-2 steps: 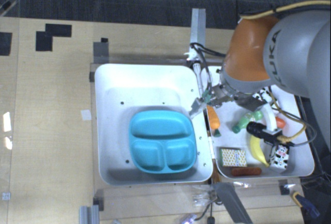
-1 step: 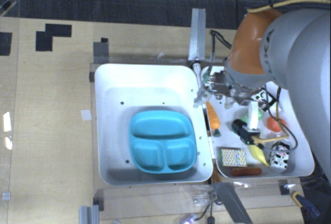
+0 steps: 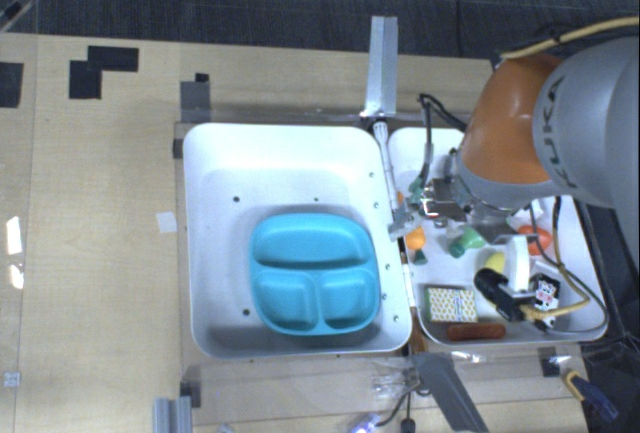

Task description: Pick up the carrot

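Camera view, near edge first: a brown bar [image 3: 475, 330] and a patterned card [image 3: 451, 303] lie at the right bin's [image 3: 590, 326] six o'clock. Farther in, the carrot [image 3: 415, 240], a small orange piece, sits at nine o'clock by the dividing wall, a green piece [image 3: 465, 242] just beside. The gripper [image 3: 432, 204] hangs above the carrot; I cannot tell its spread. A blue tray [image 3: 315, 271] fills the left bin [image 3: 215, 161].
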Robot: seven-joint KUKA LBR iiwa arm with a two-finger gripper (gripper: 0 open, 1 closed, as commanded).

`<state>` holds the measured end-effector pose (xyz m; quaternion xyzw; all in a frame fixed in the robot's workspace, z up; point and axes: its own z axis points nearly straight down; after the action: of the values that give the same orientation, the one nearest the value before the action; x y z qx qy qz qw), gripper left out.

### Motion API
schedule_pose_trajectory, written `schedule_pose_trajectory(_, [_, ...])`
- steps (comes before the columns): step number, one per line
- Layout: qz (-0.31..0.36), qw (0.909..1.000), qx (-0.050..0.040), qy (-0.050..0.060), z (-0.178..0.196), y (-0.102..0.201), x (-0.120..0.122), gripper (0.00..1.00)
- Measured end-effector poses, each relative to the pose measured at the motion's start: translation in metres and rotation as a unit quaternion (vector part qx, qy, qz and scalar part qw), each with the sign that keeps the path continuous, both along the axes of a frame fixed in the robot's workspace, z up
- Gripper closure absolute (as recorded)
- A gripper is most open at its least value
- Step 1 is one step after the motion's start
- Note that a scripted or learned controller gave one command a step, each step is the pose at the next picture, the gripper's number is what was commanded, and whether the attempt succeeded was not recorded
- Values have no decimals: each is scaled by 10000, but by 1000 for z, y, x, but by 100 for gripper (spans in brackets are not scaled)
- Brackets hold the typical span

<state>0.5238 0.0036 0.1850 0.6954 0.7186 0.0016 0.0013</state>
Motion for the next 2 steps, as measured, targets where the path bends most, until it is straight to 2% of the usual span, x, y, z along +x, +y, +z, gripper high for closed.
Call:
schedule_pose_trajectory(1, [0,10000,0,1,0,0,0,0])
schedule_pose_trajectory(2, [23,10000,2,-22,11,1,2,100])
